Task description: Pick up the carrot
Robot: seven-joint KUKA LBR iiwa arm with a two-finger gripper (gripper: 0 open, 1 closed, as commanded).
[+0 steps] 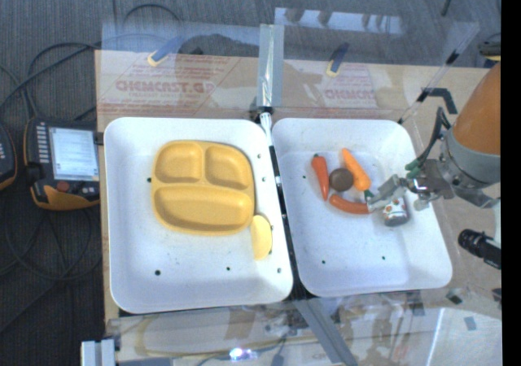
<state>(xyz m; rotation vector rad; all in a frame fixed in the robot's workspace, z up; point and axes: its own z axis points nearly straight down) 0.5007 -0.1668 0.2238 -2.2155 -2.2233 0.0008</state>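
Note:
Three orange carrot-shaped pieces lie in the right bin (366,267). One carrot (320,176) sits left of a brown round item (341,180). A second carrot (355,169) lies above and to the right of that item. A third carrot (348,205) lies below it. My gripper (389,200) hangs low over the right bin, just right of the lowest carrot's end and close to it. The arm reaches in from the right, with its orange band (480,112) at the view's edge.
The left bin (130,275) holds a yellow divided tray (203,185) and a small yellow piece (260,236) by its right wall. A handheld pendant (65,161) lies left of the bench. A metal divider (267,71) stands between the bins at the back.

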